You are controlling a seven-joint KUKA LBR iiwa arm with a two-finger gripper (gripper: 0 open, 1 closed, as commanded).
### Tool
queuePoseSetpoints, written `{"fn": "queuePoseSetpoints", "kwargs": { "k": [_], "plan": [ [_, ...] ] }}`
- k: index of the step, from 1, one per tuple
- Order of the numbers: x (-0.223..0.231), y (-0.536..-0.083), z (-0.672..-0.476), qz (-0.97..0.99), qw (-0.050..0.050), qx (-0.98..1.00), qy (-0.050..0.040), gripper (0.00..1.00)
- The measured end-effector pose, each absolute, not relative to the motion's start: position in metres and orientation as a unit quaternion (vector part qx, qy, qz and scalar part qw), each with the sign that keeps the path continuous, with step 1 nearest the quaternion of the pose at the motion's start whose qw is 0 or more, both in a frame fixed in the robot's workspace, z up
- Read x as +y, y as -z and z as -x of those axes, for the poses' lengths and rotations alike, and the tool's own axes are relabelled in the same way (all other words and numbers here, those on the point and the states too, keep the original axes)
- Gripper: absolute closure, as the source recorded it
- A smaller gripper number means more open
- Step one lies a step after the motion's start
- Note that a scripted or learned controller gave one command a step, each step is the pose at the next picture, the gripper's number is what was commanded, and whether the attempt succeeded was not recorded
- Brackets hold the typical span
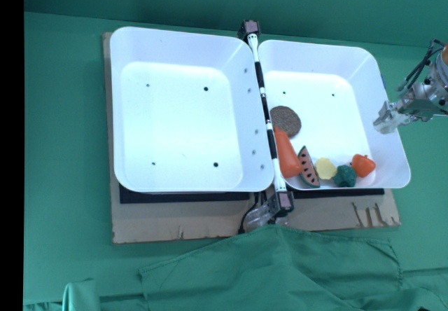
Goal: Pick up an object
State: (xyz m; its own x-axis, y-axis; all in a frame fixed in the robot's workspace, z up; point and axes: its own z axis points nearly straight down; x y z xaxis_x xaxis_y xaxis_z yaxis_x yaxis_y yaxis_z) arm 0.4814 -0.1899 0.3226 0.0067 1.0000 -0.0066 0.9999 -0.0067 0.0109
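Arm: enters at the right edge of the frame, wrist angled down-left.
Gripper: over the right bin's right rim; grip state cannot be told.
Objects: brown disc, carrot, watermelon slice at the bin's lower left.

Two white bins side by side on green bench. Toy foods: carrot, watermelon slice, brown disc in right bin. Gripper above right rim.

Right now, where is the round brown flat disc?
The round brown flat disc lies in the right white bin, near its left wall, just above the orange carrot-shaped toy.
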Motion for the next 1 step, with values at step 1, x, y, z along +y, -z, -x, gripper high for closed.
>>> {"fn": "queuePoseSetpoints", "kwargs": {
  "k": [1],
  "plan": [
    [-0.1876, -0.3194, -0.4805, -0.709, 0.003, 0.705, -0.0006, 0.0]
  ]
}}
